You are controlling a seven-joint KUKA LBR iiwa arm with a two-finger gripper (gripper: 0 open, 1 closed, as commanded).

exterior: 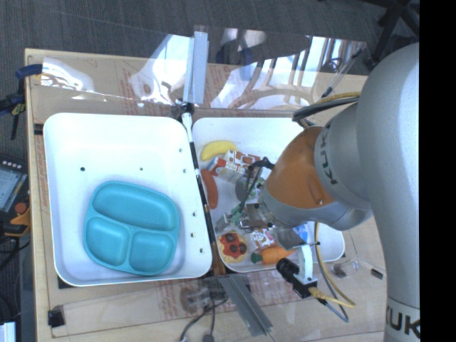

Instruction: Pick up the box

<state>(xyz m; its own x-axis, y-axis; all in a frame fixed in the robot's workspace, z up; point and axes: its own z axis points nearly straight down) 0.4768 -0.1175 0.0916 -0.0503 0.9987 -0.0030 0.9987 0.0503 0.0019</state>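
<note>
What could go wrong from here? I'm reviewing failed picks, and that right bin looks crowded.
1. Clutter: the box lies close against the banana and a red sausage-like toy, so a grasp may catch or nudge a neighbour instead.
2. Occlusion: the arm's orange band covers much of the right bin, so whatever lies beneath can't be judged from this view.
3. The pizza toy and carrot sit near the front rim and might get pushed out.

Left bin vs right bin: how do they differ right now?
The left bin holds one item, a blue divided tray; the right bin holds a jumble, including a banana and carrot. The left bin lies in open view; the arm covers much of the right. Both are shallow and white.
</note>
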